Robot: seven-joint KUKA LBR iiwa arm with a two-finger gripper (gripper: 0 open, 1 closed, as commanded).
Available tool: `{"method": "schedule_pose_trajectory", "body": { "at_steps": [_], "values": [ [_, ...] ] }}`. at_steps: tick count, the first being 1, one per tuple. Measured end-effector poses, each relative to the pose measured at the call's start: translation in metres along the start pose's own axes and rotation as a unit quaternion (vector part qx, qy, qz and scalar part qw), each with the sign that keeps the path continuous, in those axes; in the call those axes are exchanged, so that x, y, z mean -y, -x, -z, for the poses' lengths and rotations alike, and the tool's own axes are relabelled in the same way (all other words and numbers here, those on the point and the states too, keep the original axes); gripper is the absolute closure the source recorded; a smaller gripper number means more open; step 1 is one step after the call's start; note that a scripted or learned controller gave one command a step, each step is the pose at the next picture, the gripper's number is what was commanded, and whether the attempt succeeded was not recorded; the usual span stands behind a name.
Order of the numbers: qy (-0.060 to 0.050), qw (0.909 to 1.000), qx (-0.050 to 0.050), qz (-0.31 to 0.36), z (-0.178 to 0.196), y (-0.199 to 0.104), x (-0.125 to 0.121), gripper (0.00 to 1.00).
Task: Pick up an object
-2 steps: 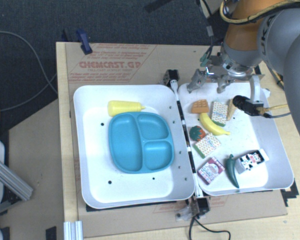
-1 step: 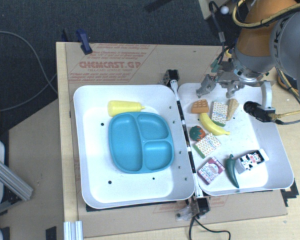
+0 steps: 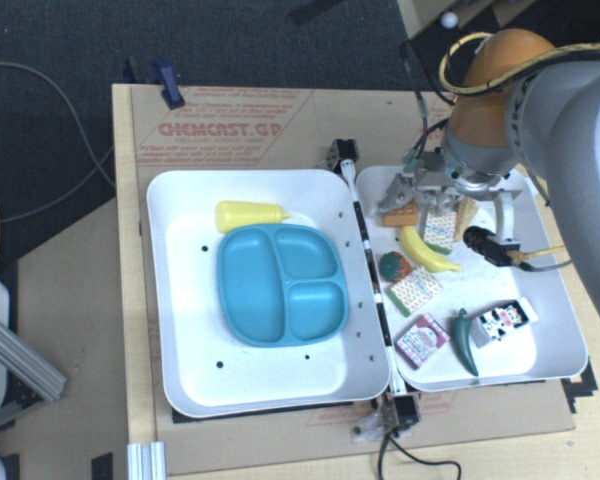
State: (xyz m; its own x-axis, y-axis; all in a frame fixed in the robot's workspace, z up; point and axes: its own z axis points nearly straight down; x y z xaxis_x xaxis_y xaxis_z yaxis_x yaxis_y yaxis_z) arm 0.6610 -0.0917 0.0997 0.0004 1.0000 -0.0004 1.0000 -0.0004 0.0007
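Note:
My gripper (image 3: 426, 198) hangs low over the far left part of the right bin (image 3: 565, 343), under the orange wrist band. Directly below and around it lie an orange wedge (image 3: 401, 215), a small patterned box (image 3: 441, 230) and a yellow banana (image 3: 426, 251). Nearer the front of that bin are a small orange and green ball (image 3: 392, 265), a dotted card (image 3: 417, 289), a pink packet (image 3: 421, 339), a green pepper (image 3: 465, 341) and a black and white cow-patterned piece (image 3: 505, 320). I see nothing lifted off the bin floor.
The left bin (image 3: 180, 368) holds a blue divided plate (image 3: 280, 283) and a yellow bottle-like object (image 3: 248, 214) behind it. A black clamp (image 3: 344, 154) sits at the far end of the wall between the bins. The grey arm covers the right bin's far right corner.

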Motion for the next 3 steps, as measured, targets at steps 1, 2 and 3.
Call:
{"method": "schedule_pose_trajectory", "body": {
  "at_steps": [1,2,3],
  "values": [
    [0.002,1.0,0.001,0.0,-0.01,0.001,-0.001,0.0],
    [0.005,1.0,0.002,0.0,0.001,0.002,-0.003,1.0],
    [0.0,1.0,0.0,0.001,0.086,-0.066,-0.001,1.0]
  ]
}}
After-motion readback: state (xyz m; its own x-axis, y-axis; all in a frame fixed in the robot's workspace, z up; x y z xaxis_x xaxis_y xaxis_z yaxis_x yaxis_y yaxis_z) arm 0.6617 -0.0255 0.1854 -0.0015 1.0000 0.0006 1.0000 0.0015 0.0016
